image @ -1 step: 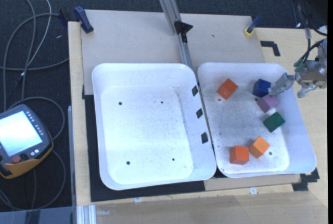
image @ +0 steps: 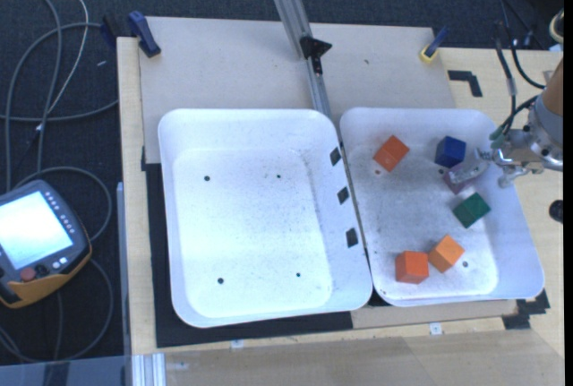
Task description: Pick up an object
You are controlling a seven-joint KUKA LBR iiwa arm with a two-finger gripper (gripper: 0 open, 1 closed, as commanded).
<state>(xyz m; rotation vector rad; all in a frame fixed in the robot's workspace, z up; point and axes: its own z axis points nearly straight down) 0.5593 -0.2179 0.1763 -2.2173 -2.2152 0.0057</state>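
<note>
Dark carpet surrounds the bench [image: 224, 89]. Left bin [image: 179, 142] offers open room; right bin [image: 510, 241] holds five cubes: blue [image: 450, 150], green [image: 471, 210], three orange [image: 390, 153]. The gripper [image: 466, 174] hangs at the right rim beside the blue cube; whether it grips anything I cannot tell.

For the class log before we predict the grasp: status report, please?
Gripper low over right bin, fingers unclear. Nearest: small purplish block beneath it; blue cube and green cube close by. Three orange cubes elsewhere, nothing visibly held.

Right bin [image: 510, 223], five blocks (three orange), pincer [image: 479, 165] beside blue block [image: 450, 150]; left bin [image: 179, 196]
</note>
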